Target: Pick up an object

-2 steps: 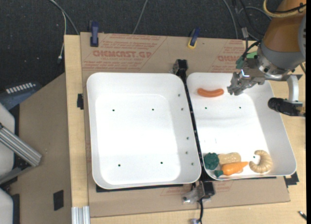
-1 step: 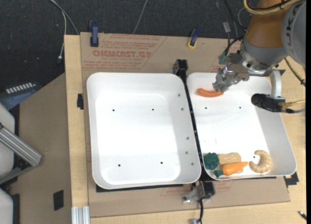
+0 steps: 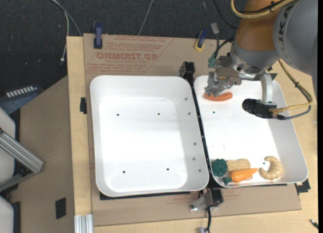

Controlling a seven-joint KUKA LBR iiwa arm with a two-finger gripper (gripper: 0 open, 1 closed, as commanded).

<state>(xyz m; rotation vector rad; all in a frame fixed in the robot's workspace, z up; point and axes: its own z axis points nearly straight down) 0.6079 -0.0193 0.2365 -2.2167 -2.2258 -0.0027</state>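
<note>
Camera view, bench entry: right bin (image 3: pixel 282 141), the landmark; gripper (image 3: pixel 220 86) at its far left corner, down on an orange-red object (image 3: pixel 219 95) lying flat on the floor there; fingers seem to straddle it, but whether they are closed on it, I cannot tell; green piece (image 3: pixel 219 166), tan piece (image 3: pixel 237 165), orange carrot (image 3: pixel 242 175) and pale curled piece (image 3: pixel 272 169) clustered along the bin's near edge, well apart from the gripper. Judgement: grasp step; close squarely across the object's narrow middle, clear of the bin wall, then lift straight up.
</note>
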